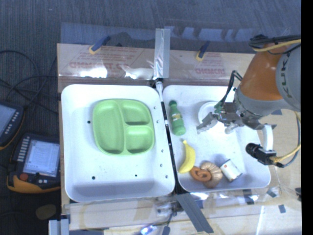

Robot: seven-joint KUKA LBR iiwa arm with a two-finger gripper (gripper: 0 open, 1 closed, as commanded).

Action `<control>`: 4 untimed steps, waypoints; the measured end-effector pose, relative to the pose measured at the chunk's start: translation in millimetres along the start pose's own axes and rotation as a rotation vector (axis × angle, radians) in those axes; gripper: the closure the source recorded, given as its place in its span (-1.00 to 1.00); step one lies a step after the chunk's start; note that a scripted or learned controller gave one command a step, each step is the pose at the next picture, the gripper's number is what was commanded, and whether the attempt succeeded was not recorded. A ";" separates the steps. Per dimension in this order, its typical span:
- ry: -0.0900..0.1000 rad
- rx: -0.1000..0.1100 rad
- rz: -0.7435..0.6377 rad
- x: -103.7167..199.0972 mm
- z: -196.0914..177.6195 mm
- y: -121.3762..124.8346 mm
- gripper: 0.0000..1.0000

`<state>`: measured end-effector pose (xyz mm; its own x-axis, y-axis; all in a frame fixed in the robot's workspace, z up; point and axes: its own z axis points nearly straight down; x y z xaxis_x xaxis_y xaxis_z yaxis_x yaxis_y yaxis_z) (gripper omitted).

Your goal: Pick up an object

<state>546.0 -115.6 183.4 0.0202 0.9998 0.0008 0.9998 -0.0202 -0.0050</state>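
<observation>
My gripper (pixel 216 126) hangs over the middle of the right bin (pixel 254 180), its two fingers spread apart and open with only white bin floor between them. A green bottle (pixel 176 117) lies by the bin's left wall, left of the gripper. A yellow banana (pixel 188 156) lies below the bottle. Along the near wall sit a brown pretzel-like pastry (pixel 204 173) and a small white can with a red label (pixel 230 170). A white round object (pixel 207 109) shows just behind the gripper, partly hidden by it.
The left bin (pixel 78 175) holds a green divided plate (pixel 123 126). A raised divider (pixel 167 131) separates the two bins. The grey arm with its orange band (pixel 264 77) reaches in from the right, above the right bin's far right corner.
</observation>
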 end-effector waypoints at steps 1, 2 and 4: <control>-0.003 -0.012 -0.216 15.5 94.1 5.5 -1.00; -0.003 -0.013 -0.215 15.4 94.1 5.7 -1.00; -0.011 -0.022 -0.522 13.7 93.2 -18.2 -1.00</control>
<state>527.6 -101.4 90.3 -0.4805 0.8769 -0.0125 0.8768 0.4807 0.0146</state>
